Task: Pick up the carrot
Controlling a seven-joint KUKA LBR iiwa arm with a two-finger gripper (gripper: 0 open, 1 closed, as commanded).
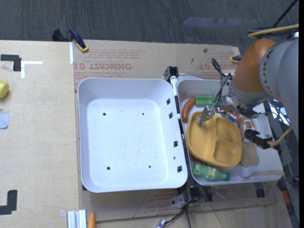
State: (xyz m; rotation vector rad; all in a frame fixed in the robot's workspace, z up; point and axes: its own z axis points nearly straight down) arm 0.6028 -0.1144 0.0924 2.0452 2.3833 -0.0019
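Note:
The carrot (187,108), a short orange-red stick, lies at the left end of the right bin (266,175), close to the wall between the two bins. My gripper (207,114) hangs just right of the carrot, over the upper left rim of a yellow divided plate (216,141). A small gap separates the gripper from the carrot, and nothing is visibly held. The grey arm with its orange band (251,70) comes in from the upper right and covers the back right of that bin.
A green item (205,99) lies just behind the carrot. A green bottle (210,172) rests at the bin's front, below the plate. A tan object (249,156) and a small packet (246,124) sit right of the plate. The left bin (85,127) stands alongside.

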